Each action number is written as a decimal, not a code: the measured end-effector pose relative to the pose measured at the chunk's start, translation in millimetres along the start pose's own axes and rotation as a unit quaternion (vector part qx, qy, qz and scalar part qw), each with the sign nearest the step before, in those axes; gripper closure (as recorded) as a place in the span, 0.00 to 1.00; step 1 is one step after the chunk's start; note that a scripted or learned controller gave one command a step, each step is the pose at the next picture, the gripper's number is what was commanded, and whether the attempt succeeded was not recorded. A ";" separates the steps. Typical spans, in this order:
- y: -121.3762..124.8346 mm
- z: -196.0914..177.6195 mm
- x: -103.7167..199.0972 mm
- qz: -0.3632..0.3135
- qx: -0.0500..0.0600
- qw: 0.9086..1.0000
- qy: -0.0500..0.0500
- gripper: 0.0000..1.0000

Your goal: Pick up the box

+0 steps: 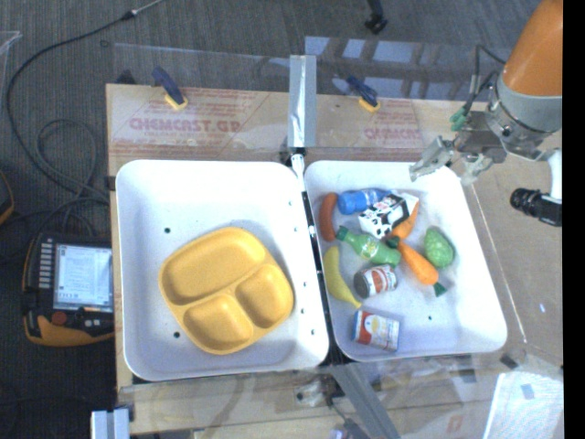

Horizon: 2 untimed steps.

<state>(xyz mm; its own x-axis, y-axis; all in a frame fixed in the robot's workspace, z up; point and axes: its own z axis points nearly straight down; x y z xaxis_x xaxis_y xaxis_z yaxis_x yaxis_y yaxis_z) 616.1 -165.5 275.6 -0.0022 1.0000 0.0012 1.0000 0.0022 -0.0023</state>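
A small white box point(377, 329) with red and blue print lies on its side at the front of the right bin point(484, 282). A black-and-white cow-patterned carton point(382, 216) sits further back among the toy foods. My gripper point(450, 165) hangs above the bin's back right corner, well away from the box. It is open, with nothing between its fingers. The grey arm with its orange band point(539, 44) comes in from the upper right.
The right bin also holds a blue bottle point(358, 200), a sausage point(328, 216), a green bottle point(367, 246), a carrot point(419, 262), a green vegetable point(440, 247), a banana point(340, 278) and a can point(376, 281). A yellow divided tray point(226, 287) lies in the left bin point(146, 199).
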 end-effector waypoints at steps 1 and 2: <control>-33.5 93.6 76.2 -0.015 0.001 1.000 0.000 0.00; -109.3 179.6 61.4 -0.082 0.000 0.997 0.001 0.00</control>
<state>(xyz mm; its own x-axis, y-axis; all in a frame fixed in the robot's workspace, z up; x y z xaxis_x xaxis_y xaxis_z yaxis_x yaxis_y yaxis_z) 506.2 -104.1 96.3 -0.1647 0.9863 0.0036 0.9863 0.1647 -0.0027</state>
